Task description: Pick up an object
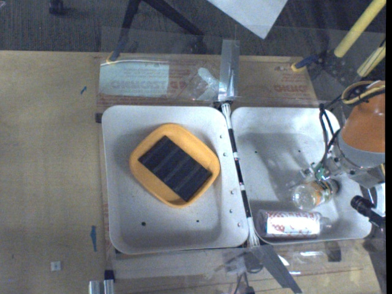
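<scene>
In the left bin [122,225] lies a yellow-orange tray [174,164] with a dark ridged insert, turned at an angle. The right bin [269,133] holds a white cylinder with red print [291,223], lying on its side along the front wall. Just above it rests a small clear, glassy object [306,196]. My arm, with its orange band [365,127], comes in from the right. The gripper [320,177] is low in the right bin, directly over the clear object and touching or nearly touching it. The cylinder sits a little in front of the gripper.
The divider between the bins [236,164] runs just left of the gripper's side. Clear plastic packaging [205,84] and a metal bracket [229,72] sit behind the bins. Black cables [327,130] hang beside the arm.
</scene>
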### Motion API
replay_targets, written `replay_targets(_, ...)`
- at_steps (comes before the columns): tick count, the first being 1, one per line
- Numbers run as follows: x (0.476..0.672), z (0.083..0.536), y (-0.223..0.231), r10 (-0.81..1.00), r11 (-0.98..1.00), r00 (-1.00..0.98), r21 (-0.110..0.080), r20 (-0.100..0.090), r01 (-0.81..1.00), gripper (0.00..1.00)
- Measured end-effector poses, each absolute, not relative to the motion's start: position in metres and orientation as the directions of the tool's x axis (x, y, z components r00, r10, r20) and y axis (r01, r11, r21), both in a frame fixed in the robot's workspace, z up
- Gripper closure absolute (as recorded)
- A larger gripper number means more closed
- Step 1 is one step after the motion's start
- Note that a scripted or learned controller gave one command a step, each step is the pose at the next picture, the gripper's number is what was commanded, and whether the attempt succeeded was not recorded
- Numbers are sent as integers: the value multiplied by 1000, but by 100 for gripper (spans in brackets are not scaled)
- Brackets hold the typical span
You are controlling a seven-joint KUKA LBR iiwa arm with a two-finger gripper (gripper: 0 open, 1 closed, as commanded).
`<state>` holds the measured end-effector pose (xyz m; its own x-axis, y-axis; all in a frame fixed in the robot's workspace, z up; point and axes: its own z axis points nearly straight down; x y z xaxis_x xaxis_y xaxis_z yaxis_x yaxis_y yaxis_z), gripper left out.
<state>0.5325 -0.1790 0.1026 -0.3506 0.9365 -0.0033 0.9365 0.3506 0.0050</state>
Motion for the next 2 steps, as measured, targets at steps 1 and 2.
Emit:
replay_targets(1, 532, 102, -179, 937, 350, -350, 5, -3, 937, 0)
replay_targets(2, 532, 102, -179, 937, 350, -350, 4, -3, 937, 0)
